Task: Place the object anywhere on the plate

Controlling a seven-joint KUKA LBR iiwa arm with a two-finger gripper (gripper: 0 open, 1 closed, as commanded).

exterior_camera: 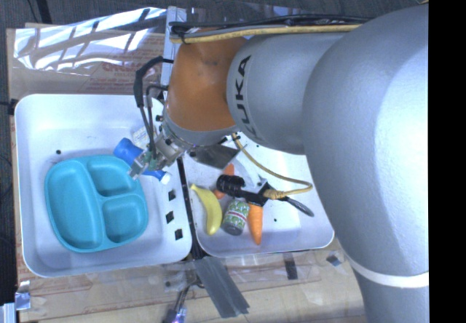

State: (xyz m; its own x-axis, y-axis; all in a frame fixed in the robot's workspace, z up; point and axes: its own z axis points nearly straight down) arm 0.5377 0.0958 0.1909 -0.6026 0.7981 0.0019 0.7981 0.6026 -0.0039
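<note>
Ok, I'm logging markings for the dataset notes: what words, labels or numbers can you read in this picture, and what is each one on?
"UKA" on the grey arm, just beside its orange band; the letters run sideways and the start of the word is cut off by the curve.
The small can in the right bin has a label, too small and blurred to read.
Faint reddish print on the sheet behind the left bin: unreadable.

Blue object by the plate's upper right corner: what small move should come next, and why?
Probably a short move left and toward the plate's middle before any release. The gripper sits at the plate's upper right rim with the blue object at its tip, seemingly over the rim rather than a compartment. Whether it is truly gripped is unclear.
</note>
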